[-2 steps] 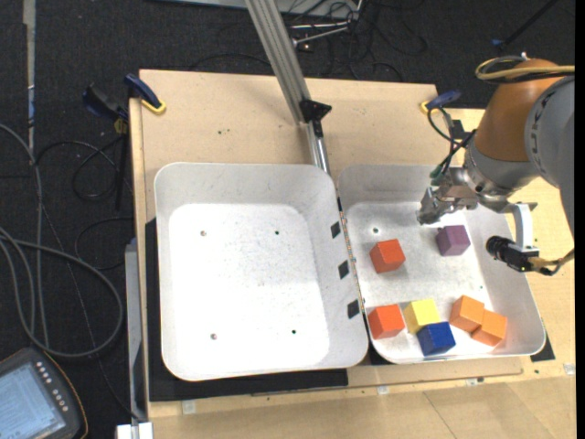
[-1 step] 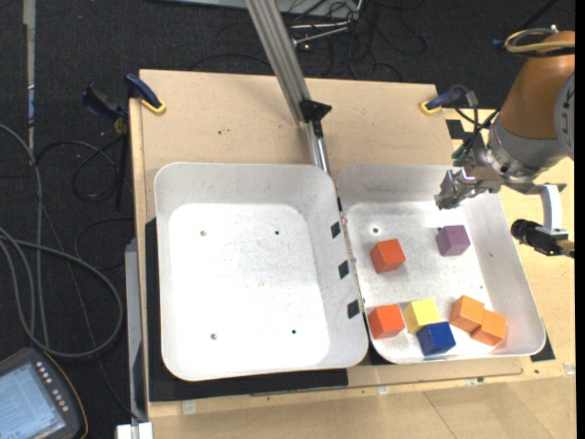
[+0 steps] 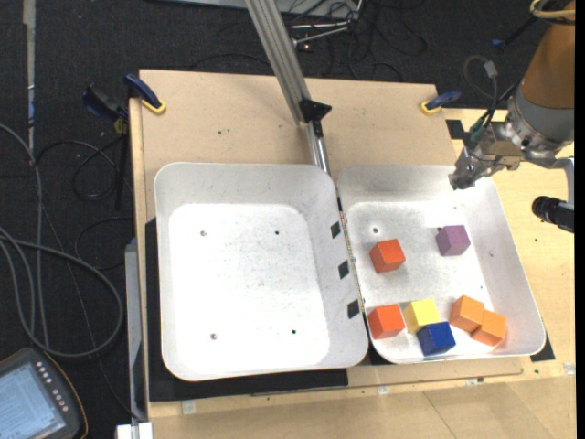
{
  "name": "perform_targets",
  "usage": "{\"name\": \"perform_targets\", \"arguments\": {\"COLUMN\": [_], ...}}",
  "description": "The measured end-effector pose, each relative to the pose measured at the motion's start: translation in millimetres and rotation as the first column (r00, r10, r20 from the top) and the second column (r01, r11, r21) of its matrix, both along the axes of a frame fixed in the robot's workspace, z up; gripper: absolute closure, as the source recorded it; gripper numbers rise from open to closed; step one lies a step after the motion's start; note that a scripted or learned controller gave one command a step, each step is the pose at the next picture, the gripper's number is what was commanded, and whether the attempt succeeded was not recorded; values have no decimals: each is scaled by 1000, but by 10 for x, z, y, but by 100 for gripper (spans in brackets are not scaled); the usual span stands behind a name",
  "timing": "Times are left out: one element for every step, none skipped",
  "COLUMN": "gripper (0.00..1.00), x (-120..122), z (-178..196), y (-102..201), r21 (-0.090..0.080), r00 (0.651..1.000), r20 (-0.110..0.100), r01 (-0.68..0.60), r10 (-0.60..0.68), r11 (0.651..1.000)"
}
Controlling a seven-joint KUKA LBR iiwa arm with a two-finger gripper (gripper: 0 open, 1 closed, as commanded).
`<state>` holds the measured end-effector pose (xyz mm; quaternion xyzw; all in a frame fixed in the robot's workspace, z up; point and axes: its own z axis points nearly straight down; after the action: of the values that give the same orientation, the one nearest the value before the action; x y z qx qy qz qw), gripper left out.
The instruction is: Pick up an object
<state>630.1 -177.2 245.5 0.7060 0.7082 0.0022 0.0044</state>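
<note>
The right bin (image 3: pixel 411 195) holds several small blocks. An orange cube (image 3: pixel 388 255) lies near its middle and a purple cube (image 3: pixel 452 240) sits to its right. Along the front wall are another orange cube (image 3: pixel 387 320), a yellow cube (image 3: pixel 421 314), a blue cube (image 3: pixel 436 337) and two orange blocks (image 3: pixel 479 320) touching each other. My gripper (image 3: pixel 463 176) hangs over the bin's far right corner, up and right of the purple cube. Nothing shows between its fingers.
The left bin (image 3: pixel 242 268) lies beside the right one on the wooden bench (image 3: pixel 228 117). A slanted metal pole (image 3: pixel 279 44) crosses the back and ends between the bins. Clamps sit at the bench's far corners.
</note>
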Motion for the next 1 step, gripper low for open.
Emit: {"name": "perform_targets", "arguments": {"gripper": [100], "x": [12], "z": [248], "y": [0], "r21": [1], "r00": [1000], "r20": [-4], "r01": [0], "r10": [0], "r11": [1000]}}
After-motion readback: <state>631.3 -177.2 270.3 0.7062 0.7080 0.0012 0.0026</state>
